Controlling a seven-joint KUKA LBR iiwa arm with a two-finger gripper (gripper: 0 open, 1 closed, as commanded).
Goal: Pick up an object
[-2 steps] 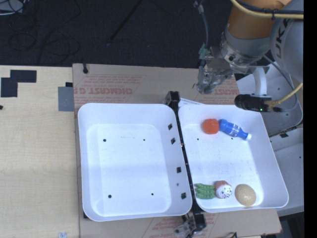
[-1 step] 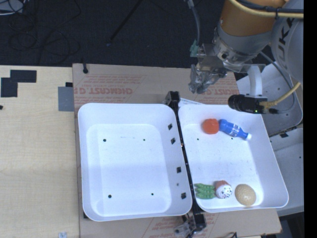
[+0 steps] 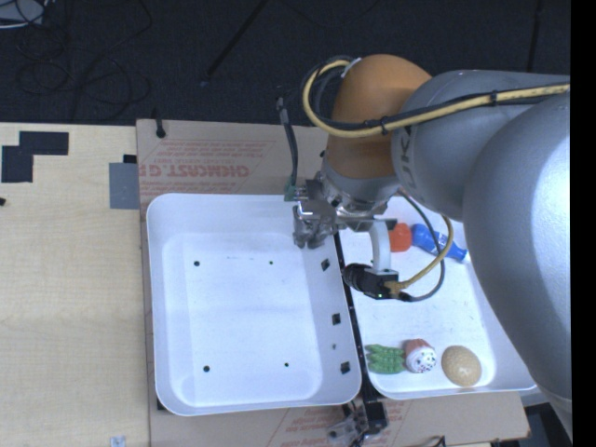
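My gripper (image 3: 313,229) hangs below the orange wrist band, over the rim between the two bins near their far end. Its tip is hard to make out against the bin wall, and I see nothing in it. In the right bin (image 3: 438,319) lie a small orange piece (image 3: 400,237) and a blue piece (image 3: 430,241) just right of the gripper, partly hidden by the arm. Along that bin's near edge sit a green object (image 3: 383,358), a white object with red spots (image 3: 420,356) and a tan egg-shaped object (image 3: 461,365).
The left bin (image 3: 242,305) is white with a few small dark holes in its floor. The big grey arm (image 3: 503,184) covers the right bin's far and right side. A yellow-and-black cable (image 3: 410,287) loops from the wrist over the right bin.
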